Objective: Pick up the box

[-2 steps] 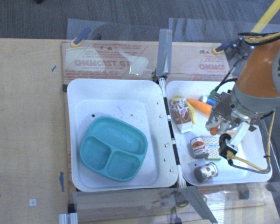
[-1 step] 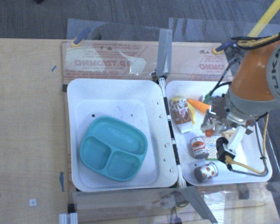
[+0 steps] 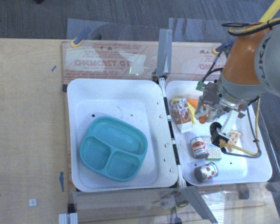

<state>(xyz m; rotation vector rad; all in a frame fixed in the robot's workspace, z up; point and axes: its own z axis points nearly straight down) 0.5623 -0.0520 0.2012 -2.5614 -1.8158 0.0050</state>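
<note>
Your gripper (image 3: pixel 207 110) hung just right of the box (image 3: pixel 181 112), whose long axis ran up-down; I couldn't tell its state

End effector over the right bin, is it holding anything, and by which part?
Cannot be told. The end effector sits low in the right bin beside the box, and the wrist covers what lies under it.

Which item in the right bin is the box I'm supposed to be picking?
Look in the right white bin, along its left wall near the divider. The small red-and-white printed cardboard box lies there, left of the gripper. It is flat-sided and rectangular; the two cans below it are round.
</note>
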